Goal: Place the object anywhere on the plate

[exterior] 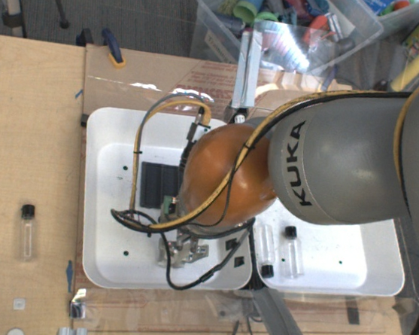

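Below, left bin (104, 188) under arm (332, 155), right bin (380, 260) holding vials (279, 251)

I read one marking: the brand name "KUKA", in black capitals running down the grey arm (347, 157) beside its orange band (227, 176).

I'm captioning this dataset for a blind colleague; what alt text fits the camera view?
A grey KUKA arm with an orange band reaches from the right over the left white bin, its gripper low inside it. Two clear vials lie in the right bin, another vial on the wooden bench.
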